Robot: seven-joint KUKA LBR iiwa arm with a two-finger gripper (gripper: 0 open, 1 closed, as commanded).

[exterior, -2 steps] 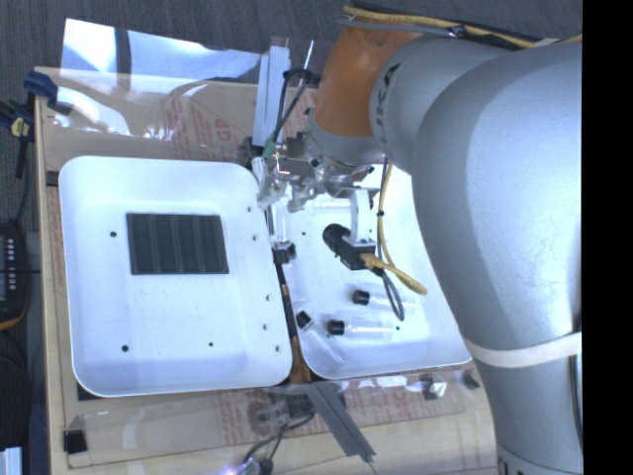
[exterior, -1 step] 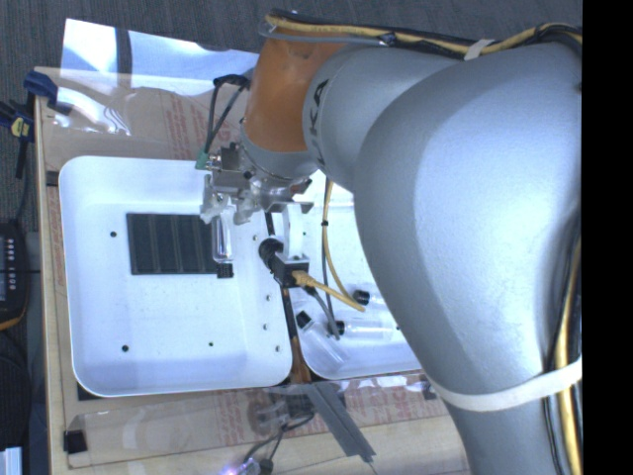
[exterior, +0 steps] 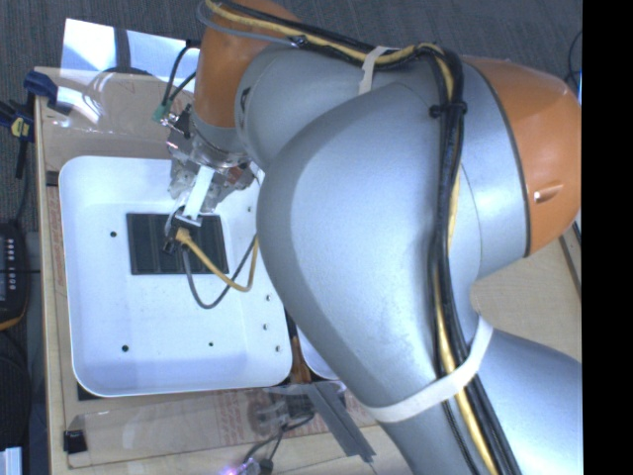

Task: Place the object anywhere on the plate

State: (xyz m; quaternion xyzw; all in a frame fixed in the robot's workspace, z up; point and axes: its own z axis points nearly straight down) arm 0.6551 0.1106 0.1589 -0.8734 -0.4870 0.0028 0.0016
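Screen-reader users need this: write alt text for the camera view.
A grey arm with an orange band reaches from the right into the left white bin, its wrist over the upper right corner of a dark rectangular plate lying flat there. The arm hides most of the right bin.

The plate (exterior: 153,245) is a flat black rectangle. It lies level on the white floor of the left bin (exterior: 129,330), toward the bin's far half, long sides across the view. Its upper right corner is hidden.

The arm (exterior: 396,245) hides nearly all of the right bin (exterior: 311,364) and covers the plate's (exterior: 153,247) upper right corner.
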